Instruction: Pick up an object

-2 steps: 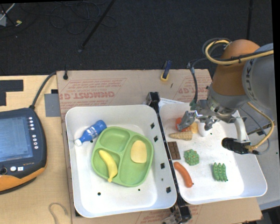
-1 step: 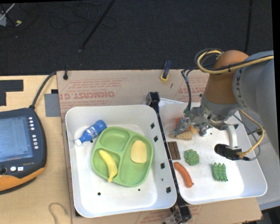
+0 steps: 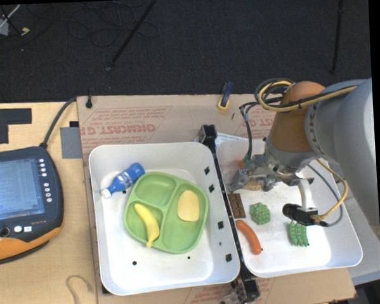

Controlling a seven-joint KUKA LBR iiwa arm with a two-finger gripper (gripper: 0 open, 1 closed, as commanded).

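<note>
While my gripper (image 3: pixel 255 178) hangs over right bin (image 3: pixel 347 251), near its upper left part, I cannot tell its state from this slant. Nearest thing: green ball (image 3: pixel 260 213), just below gripper toward front rim, round, no long axis. Brown block (image 3: pixel 237 206) beside divider, sausage (image 3: pixel 248 236) lies oblique farther front. Judgement: short move down-front reaches ball.

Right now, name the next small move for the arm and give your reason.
Probably lower the gripper a little toward the round green object just below it in the right bin. That object lies nearest, apart from the orange sausage, and nothing visible is held yet.
</note>
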